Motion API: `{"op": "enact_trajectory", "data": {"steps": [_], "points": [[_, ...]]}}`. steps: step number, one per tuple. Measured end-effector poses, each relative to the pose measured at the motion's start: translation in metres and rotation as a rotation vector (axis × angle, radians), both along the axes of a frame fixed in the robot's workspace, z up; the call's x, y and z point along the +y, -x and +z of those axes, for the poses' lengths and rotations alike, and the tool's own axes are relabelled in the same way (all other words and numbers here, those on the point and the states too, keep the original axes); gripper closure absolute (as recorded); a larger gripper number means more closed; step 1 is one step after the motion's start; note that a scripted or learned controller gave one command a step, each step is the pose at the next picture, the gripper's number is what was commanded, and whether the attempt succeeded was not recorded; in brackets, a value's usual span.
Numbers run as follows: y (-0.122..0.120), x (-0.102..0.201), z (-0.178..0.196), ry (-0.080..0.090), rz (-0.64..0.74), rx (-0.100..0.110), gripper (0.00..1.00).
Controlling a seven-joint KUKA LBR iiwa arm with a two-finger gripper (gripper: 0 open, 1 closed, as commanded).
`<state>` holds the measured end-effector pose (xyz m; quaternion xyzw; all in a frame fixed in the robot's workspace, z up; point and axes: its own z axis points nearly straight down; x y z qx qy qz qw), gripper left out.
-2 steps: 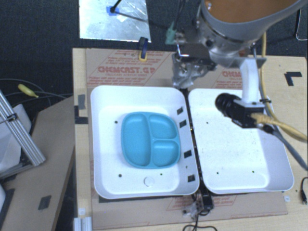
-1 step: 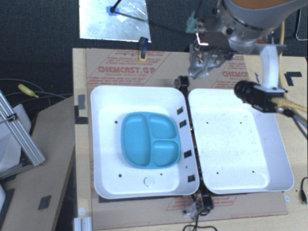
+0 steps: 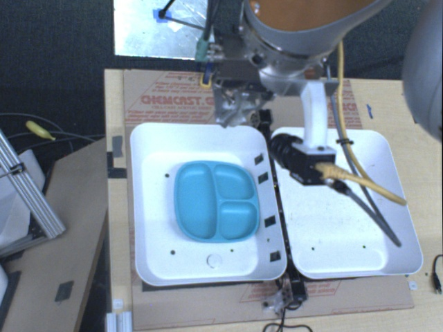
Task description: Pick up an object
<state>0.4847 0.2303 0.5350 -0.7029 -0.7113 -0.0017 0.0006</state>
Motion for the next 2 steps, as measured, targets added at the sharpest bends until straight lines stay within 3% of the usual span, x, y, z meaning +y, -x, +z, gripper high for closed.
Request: {"op": "enact_trajectory", "data": {"steps": [1,2], "points": [[-0.056,-0.067,-0.012,0.004,-0.017,-0.001,1.00],[0.001,0.009,-0.002,-0.001,0.002,-0.001,1.00]]}}
